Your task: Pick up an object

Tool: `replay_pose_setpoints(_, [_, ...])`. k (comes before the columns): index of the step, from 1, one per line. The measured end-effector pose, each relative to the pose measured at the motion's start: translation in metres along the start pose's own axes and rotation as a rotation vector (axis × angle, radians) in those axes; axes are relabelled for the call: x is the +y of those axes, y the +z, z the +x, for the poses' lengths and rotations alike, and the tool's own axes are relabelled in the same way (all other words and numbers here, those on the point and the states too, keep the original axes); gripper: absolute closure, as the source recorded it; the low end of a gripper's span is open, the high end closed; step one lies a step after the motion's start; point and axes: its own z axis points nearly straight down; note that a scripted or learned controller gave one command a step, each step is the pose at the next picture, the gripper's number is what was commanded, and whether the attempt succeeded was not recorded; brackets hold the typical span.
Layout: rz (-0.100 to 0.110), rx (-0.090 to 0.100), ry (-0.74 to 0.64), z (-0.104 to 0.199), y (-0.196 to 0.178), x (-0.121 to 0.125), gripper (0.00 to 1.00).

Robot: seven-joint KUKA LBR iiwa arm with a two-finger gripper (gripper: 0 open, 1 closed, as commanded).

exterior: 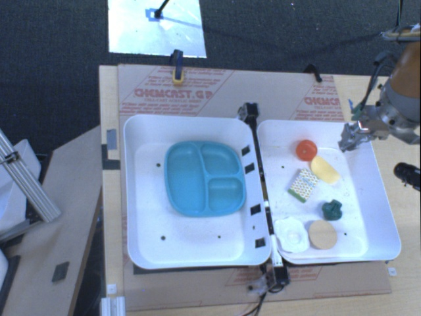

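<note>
The right bin [381,203] holds several small objects: an orange-red ball [306,150], a yellow lemon-shaped piece [324,169], a green-and-white patterned block [303,185], a dark green figure [332,209], a tan disc [322,234] and a white egg-like piece [291,235]. My gripper [350,138] hangs over the bin's far right corner, above and to the right of the yellow piece, with nothing seen between its tips. Its tips are too small and dark to read.
The left bin [141,176] carries a blue compartment tray [204,178]. A black clip divider [256,176] runs between the bins. Cardboard [197,91] lies under both. A metal plate [158,18] sits on the floor beyond the bench.
</note>
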Motion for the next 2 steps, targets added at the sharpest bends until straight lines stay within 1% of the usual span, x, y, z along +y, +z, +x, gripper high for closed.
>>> replay_pose_setpoints(1, [0.005,0.004,-0.006,0.058,0.010,0.014,1.00])
replay_pose_setpoints(2, [0.006,0.004,-0.006,0.113,0.024,0.023,1.00])
